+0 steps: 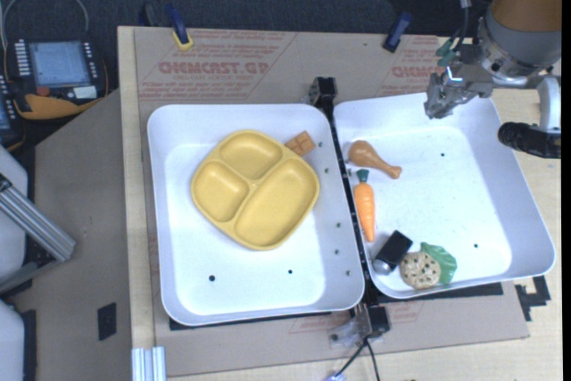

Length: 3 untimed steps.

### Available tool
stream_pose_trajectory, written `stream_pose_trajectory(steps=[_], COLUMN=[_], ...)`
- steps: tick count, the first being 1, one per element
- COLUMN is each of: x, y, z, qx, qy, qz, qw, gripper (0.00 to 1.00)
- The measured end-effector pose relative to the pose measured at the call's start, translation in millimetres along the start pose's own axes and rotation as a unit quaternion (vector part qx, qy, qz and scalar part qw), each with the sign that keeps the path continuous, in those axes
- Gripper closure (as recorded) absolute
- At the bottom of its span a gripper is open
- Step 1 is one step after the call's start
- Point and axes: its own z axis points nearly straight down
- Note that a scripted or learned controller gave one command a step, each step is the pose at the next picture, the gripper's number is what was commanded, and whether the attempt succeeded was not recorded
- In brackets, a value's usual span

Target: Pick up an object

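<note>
My gripper (439,107) hangs over the far edge of the right bin (482,192), with nothing visible between its fingers. Below and to its left, a toy chicken drumstick (373,158) lies near the bin's left wall. An orange toy carrot (365,206) lies just in front of the drumstick. At the bin's near edge sit a small black block (392,249), a chocolate-chip cookie (417,269) and a green leafy piece (441,260), close together. In the left bin (241,281) rests a yellow divided plate (256,188), with a small brown block (301,143) at its far right corner.
Black clamps (324,91) hold the bins where they meet. A blue clip (180,28) and another clip (396,31) sit on the cardboard board's far edge. A pendant with a screen (55,67) lies off the bench at the left.
</note>
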Motion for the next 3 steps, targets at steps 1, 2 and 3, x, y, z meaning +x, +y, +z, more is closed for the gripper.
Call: stream_pose_trajectory(steps=[1,2,3], x=[51.8,115.7,159.6], y=[5.4,5.4,5.2], z=[20.7,33.1,37.6], qx=[0.006,0.006,0.006], qy=[0.002,0.002,0.002], qz=[-0.002,-0.003,-0.002], qw=[1.0,1.0,1.0], gripper=[1.0,1.0,1.0])
